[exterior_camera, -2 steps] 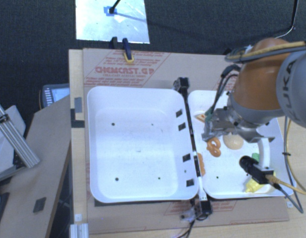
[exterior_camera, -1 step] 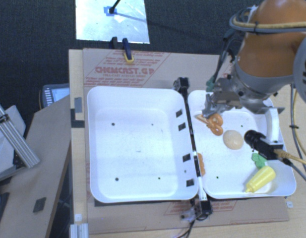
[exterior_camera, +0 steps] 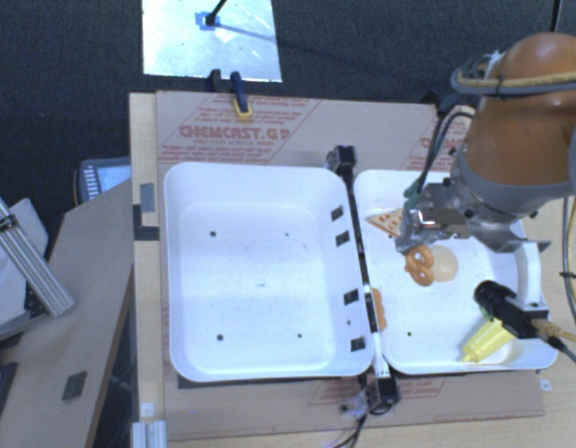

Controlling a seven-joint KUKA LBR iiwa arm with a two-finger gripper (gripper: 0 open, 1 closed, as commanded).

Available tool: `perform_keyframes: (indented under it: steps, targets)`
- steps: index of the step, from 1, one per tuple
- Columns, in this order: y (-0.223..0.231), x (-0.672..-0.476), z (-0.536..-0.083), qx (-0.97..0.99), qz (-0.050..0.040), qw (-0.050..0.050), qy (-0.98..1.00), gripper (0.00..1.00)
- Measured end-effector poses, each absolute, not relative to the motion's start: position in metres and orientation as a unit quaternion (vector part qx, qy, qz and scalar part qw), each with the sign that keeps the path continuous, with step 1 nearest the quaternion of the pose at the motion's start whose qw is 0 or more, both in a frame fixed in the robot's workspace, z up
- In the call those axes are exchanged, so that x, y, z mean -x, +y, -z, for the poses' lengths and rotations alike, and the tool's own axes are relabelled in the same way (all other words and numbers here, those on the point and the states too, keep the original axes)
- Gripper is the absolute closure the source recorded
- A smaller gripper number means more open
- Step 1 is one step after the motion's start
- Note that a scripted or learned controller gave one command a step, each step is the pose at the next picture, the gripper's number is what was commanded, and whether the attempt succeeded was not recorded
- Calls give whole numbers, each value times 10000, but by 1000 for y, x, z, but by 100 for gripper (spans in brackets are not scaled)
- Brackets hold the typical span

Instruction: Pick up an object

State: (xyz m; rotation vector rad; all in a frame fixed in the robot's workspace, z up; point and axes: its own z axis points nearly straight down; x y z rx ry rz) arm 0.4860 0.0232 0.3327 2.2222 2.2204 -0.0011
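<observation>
The right bin (exterior_camera: pixel 400 357) holds several small items. A brown pretzel (exterior_camera: pixel 420 265) lies near its middle, touching a pale round piece (exterior_camera: pixel 444 266) on its right. An orange waffle-like wedge (exterior_camera: pixel 385 221) rests toward the bin's far left part. A yellow piece (exterior_camera: pixel 484 342) lies at the near right corner, and an orange-brown lump (exterior_camera: pixel 378 308) sits against the left wall. My gripper (exterior_camera: pixel 417 231) hangs over the far middle of this bin, just above the pretzel and beside the wedge. The wrist body hides its tips.
The left bin (exterior_camera: pixel 175 250) stands beside the right one, with black clips (exterior_camera: pixel 351 269) along the shared rim. Cardboard (exterior_camera: pixel 269 129) lies under both bins. A shiny metal plate (exterior_camera: pixel 211 26) lies beyond the bench's far edge.
</observation>
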Motion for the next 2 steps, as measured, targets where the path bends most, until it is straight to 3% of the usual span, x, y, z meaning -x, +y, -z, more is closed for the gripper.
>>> perform_keyframes:
  steps: [1,2]
  targets:
    - [61,-486,-300,-7045,4,-11,7097,100]
    - [74,-488,-398,-7048,-55,33,7094,100]
